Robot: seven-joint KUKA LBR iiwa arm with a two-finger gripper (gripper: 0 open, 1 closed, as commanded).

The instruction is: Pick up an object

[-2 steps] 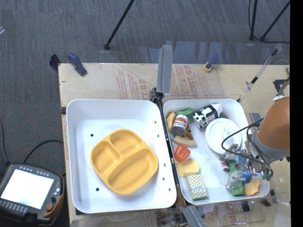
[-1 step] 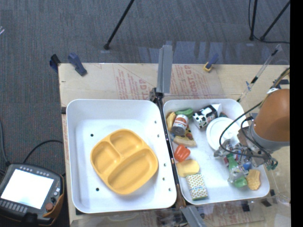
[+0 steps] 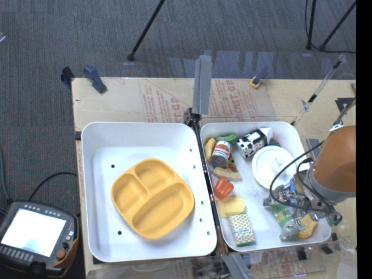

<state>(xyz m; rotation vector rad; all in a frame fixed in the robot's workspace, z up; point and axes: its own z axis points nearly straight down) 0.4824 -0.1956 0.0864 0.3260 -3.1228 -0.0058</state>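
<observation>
The right bin [image 3: 290, 131] holds a crowd of small things that could be picked. Along its left side, from back to front, lie a yellow piece [image 3: 210, 148], a small can with a red label [image 3: 221, 153], a wedge-shaped toy slice [image 3: 228, 174], a red pepper-like piece [image 3: 223, 188], a pale yellow block [image 3: 231, 206] and a green patterned packet [image 3: 242, 229]. At the back sits a black-and-white cow-patterned carton [image 3: 253, 142], tipped on its side, with a green piece [image 3: 228, 137] just beside the can. A round white plate [image 3: 271, 165] lies in the middle, near the carton.

The end effector [image 3: 297, 209] is down in the front right corner of this bin, over a green packet [image 3: 282, 214] and a tan, cookie-like piece [image 3: 306, 228]. Cables and metal parts clutter it, and whether its fingers are apart or together cannot be told, nor whether anything sits between them. The arm's orange band [image 3: 344, 158] rises above it at the right.

The left bin [image 3: 93, 156] carries a yellow divided tray [image 3: 152, 197], lying flat and slightly turned. Both bins rest side by side on the tabletop [image 3: 133, 100]. A handheld control pendant [image 3: 36, 236] with a lit screen lies on the floor at the lower left
</observation>
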